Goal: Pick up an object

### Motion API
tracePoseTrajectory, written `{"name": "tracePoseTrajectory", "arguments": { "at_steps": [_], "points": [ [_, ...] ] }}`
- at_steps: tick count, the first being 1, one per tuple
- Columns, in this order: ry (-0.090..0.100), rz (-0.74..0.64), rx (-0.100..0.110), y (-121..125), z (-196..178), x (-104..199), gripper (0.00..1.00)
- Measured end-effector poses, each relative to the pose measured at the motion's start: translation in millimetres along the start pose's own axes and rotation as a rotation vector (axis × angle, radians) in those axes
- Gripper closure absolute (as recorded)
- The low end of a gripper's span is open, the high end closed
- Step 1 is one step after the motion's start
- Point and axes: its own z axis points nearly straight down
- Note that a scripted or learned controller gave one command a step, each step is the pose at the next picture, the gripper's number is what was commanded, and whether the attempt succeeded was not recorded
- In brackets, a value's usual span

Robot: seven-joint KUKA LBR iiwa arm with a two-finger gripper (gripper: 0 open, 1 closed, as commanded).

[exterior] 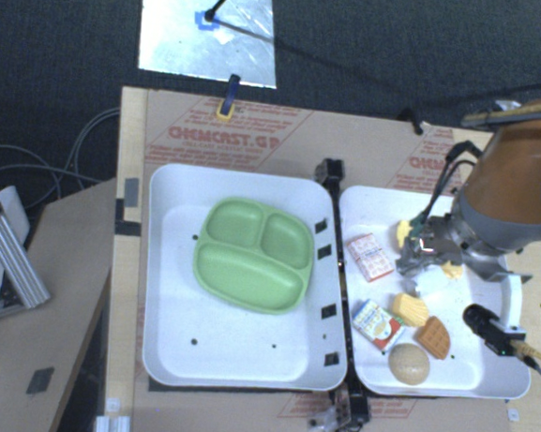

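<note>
**Gripper low beside the packet, grasp unconfirmed**

I am noting things from big to small, and placing everything off the pink-and-white packet (369, 257).

- The packet's bin (365, 209) and the neighbour bin (175, 334) are sitting side by side, with a divider running between them.
- A green divided plate (253, 256) is lying in the neighbour bin, across the divider and well apart from the packet.
- My arm (523, 176) is leaning in over the far wall of the packet's bin.
- My gripper (413, 266) is hovering just beside the packet, on the side away from the plate. I cannot tell whether it is released or clenched, and I am seeing nothing held in it.
- The pickable things are all lying in the packet's bin:
  - a tan ball (409, 365), farthest below the packet
  - a brown waffle piece (435, 336), near the ball
  - a colourful carton (376, 323), directly below the packet
  - a yellow ridged piece (411, 310), between the carton and the waffle piece
  - a yellow lump (404, 233), just above the gripper
  - a small yellow scrap (451, 269), beyond the gripper

Risks, as I am judging them:
- I am sitting between the lump, the packet and the scrap. A slightly off descent could close on bare floor, or nudge the flat packet without lifting it.
- The lump looks rounded, so it could squirt out sideways.
- The carton, ridged piece and waffle piece are crowding each other, so a grab there could catch two at once or shove them into the ball.
</note>
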Motion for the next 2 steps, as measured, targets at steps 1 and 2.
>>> {"name": "tracePoseTrajectory", "arguments": {
  "at_steps": [1,2],
  "points": [
    [0.0,0.002,-0.001,-3.7,-6.6,-9.5,1.0],
    [0.0,0.003,0.001,-10.0,-3.1,-12.3,1.0]
  ]
}}
